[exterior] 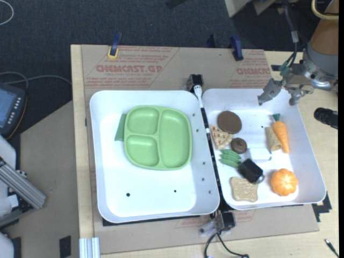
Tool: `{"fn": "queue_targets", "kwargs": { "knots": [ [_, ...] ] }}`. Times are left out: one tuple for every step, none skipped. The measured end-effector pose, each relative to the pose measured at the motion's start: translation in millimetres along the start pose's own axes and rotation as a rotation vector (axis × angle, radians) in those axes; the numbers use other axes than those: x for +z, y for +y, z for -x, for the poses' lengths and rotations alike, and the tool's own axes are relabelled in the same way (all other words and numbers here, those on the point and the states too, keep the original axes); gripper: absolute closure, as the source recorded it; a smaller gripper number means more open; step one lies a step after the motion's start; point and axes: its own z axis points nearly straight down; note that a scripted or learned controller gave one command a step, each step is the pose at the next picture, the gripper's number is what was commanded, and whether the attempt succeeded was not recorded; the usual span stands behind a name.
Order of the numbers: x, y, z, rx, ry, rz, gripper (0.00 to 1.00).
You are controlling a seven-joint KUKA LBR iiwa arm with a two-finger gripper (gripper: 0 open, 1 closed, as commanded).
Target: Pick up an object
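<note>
We are seeing the gripper hanging at the upper right of the frame, over the far rim of the right bin, its two fingers spread wide with nothing between them. The nearest pickable thing — a carrot — is lying just below it in the picture, apart from the fingers. An orange is sitting lower right; a brown disc is lying to the gripper's lower left. A green tray is resting in the left bin.
</note>
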Motion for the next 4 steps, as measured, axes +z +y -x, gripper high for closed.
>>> {"fn": "queue_targets", "kwargs": {
  "knots": [
    [-9,2,0,-0.002,-0.003,0.014,0.0],
    [34,0,1,-0.003,-0.001,0.008,0.0],
    [93,2,-8,-0.004,0.0,0.008,0.0],
    [145,3,-9,-0.003,-0.001,0.012,0.0]
  ]
}}
